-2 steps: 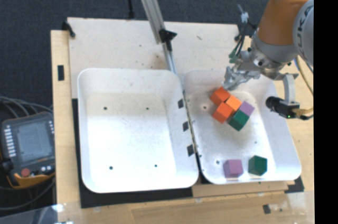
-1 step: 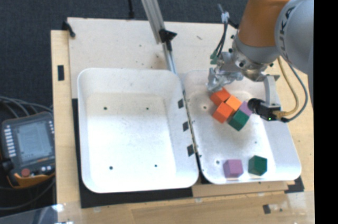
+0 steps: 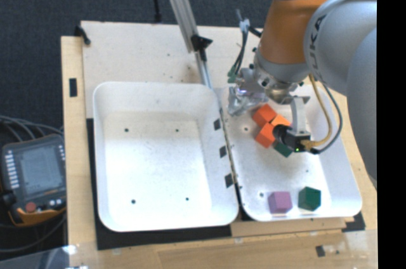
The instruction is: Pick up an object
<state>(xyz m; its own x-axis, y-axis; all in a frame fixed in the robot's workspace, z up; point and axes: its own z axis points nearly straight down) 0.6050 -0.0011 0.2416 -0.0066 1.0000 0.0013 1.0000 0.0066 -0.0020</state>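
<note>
Where the arm (image 3: pixel 346 26) bends down into the right bin (image 3: pixel 330 179), the gripper (image 3: pixel 243 95) sits near that bin's upper left corner, close to the wall it shares with the left bin (image 3: pixel 158 153). Whether it is spread or closed cannot be told. Two orange blocks (image 3: pixel 263 114) lie touching each other just beside it, with a dark green piece (image 3: pixel 282 148) at their lower edge. A purple block (image 3: pixel 279 201) and a green block (image 3: pixel 309 198) sit side by side near the front wall. Pale lettering (image 3: pixel 315 39) runs along the grey arm, too partial to read.
</note>
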